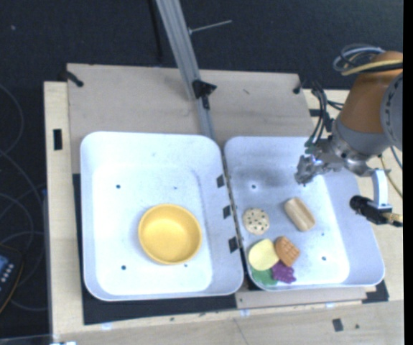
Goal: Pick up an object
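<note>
Gripper (305, 172) hovers over the right bin (335, 264), finger state impossible to tell, nothing picked yet; next, drop onto the bread roll (299, 214).

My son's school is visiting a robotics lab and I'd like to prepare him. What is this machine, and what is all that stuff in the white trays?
It is a robot arm, seen from a camera fixed above the bench, reaching in from the right. Its gripper hangs over the right bin; nothing shows between its fingers. That bin holds toy food: a cookie, a bread roll, a yellow piece, a waffle-like piece and purple grapes. The left bin holds a yellow bowl.
</note>
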You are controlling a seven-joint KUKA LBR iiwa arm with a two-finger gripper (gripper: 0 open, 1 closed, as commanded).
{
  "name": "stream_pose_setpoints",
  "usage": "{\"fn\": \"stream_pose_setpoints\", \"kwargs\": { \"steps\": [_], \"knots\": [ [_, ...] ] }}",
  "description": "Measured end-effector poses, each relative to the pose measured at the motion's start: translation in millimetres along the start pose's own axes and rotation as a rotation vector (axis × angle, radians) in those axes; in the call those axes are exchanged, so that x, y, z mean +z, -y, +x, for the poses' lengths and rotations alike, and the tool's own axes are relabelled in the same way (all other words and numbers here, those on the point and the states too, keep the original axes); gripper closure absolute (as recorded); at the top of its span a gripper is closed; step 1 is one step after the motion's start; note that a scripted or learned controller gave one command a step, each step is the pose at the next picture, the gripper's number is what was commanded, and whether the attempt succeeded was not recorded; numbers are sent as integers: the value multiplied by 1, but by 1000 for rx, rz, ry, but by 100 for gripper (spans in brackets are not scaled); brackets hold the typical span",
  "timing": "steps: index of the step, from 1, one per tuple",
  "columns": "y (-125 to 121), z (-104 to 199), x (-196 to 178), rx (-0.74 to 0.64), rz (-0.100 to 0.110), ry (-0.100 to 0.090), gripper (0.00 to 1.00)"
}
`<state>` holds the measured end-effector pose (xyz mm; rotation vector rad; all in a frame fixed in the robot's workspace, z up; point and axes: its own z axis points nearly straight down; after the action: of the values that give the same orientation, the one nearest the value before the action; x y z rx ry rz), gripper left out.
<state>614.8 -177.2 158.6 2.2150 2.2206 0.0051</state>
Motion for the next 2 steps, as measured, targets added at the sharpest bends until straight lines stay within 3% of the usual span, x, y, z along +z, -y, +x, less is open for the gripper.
{"fn": "stream_pose_setpoints", "kwargs": {
  "steps": [1, 2],
  "knots": [
    [-9, 0, -63, -1, -3, 1, 100],
    [-10, -2, -92, -3, 1, 0, 100]
  ]
}}
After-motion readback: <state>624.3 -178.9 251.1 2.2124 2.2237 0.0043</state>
